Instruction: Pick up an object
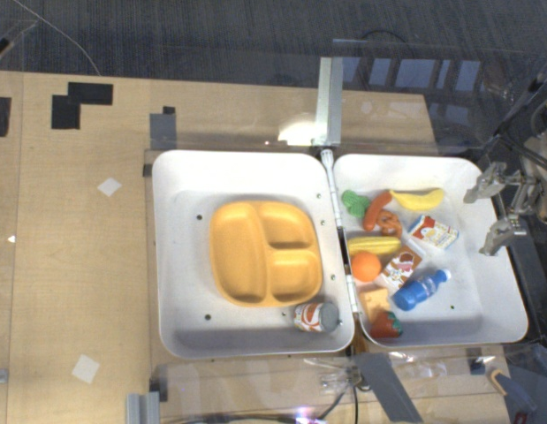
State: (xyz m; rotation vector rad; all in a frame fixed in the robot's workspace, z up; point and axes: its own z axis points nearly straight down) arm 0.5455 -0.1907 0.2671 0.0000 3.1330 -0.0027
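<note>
The right bin holds several toy foods crowded toward its left side: a banana, a green piece, a sausage, an orange, a red and white carton and a blue bottle. My gripper hangs over the bin's right edge, well to the right of the carton. Its two metal fingers are spread apart, one toward the back and one toward the front. It is open with nothing between the fingers.
The left bin carries a yellow divided plate and a small can-like item at its front right corner. A metal post stands behind the divide between the bins. The right bin's right half is bare white floor.
</note>
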